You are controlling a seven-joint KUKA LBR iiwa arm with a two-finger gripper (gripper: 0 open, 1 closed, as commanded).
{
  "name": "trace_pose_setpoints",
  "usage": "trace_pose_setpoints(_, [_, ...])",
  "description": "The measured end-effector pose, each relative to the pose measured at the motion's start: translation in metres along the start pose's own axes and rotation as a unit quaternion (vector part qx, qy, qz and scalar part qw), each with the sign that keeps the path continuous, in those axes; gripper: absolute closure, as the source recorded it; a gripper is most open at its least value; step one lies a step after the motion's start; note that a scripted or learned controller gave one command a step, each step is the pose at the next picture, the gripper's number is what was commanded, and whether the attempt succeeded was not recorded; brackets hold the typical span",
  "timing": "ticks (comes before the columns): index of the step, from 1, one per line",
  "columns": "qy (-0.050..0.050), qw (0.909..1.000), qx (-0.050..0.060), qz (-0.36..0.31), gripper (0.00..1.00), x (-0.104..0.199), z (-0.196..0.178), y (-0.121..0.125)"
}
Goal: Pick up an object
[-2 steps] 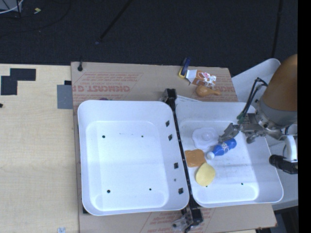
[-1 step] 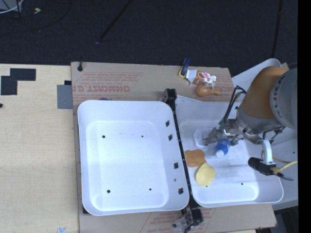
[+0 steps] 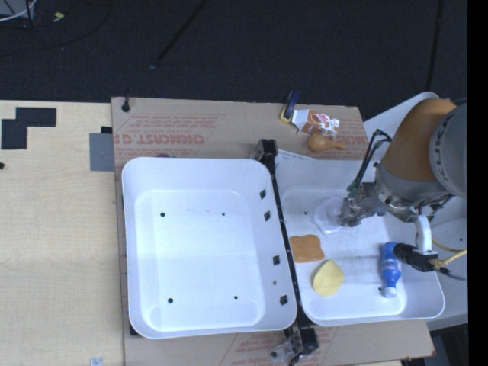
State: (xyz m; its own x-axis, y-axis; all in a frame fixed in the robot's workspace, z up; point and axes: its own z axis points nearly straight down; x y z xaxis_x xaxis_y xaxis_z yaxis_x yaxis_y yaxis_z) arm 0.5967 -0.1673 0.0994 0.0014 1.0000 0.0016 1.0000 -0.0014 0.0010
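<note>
**Desk:** Yellow lump, orange slab, blue bottle. Which one are you after?

**Me:** None of those is closest. I see the gripper [image 3: 352,213] low in the right bin [image 3: 427,307], over a pale, clear-looking thing [image 3: 329,215] on the bin floor near the middle. I can't make out what that object is; it nearly blends with the white plastic.

**Desk:** Have you got it?

**Me:** I can't tell. The wrist and cables hide the tips from this slant, so I won't say if the tool is spread or clamped. Nothing looks lifted; the pale thing seems to sit flat on the floor.

**Desk:** And the others?

**Me:** All lying loose in the same bin: the orange slab [image 3: 306,248] by the divider, the yellow lump [image 3: 329,278] just below it, the blue bottle [image 3: 390,269] further right, under the arm. The left bin [image 3: 139,227] has nothing of mine in it.

**Desk:** So how far along?

**Me:** I'd judge the approach done, with the grasp unconfirmed and the lift yet to come. The task isn't finished until something comes off the floor.
</note>
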Motion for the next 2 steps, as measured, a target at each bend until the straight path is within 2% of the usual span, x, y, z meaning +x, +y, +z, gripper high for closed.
trace_pose_setpoints(1, [-0.003, 1.0000, -0.006, -0.002, 1.00, -0.025, -0.109, 0.030])
trace_pose_setpoints(2, [-0.002, 1.0000, -0.004, 0.001, 1.00, -0.019, -0.232, -0.046])
